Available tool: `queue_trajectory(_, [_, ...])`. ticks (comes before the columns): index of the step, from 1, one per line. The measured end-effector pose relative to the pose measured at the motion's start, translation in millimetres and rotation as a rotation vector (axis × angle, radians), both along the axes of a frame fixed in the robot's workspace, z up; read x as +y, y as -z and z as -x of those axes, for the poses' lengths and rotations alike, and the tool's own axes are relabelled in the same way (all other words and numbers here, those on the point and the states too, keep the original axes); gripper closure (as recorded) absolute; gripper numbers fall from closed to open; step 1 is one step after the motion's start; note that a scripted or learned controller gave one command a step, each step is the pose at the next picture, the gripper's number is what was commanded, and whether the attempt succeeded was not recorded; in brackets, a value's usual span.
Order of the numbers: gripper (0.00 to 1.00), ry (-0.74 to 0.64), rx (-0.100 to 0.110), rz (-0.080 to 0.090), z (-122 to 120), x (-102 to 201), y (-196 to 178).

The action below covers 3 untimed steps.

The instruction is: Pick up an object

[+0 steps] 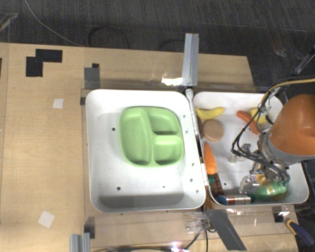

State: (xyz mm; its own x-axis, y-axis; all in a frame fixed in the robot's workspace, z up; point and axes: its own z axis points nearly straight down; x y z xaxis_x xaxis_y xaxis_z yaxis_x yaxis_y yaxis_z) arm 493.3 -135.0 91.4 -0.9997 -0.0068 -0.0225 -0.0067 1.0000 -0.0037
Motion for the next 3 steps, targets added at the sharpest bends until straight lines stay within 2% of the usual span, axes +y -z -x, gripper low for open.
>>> queue_trajectory(1, [0.00, 0.112, 0.008, -0.003, -105, -52, 3])
queue_trajectory(2, [0.00, 0.246, 0.008, -0.005, -28, -32, 1])
queue_trajectory(3, [0.00, -0.202, 0.001, 0.006, -11, -47, 1])
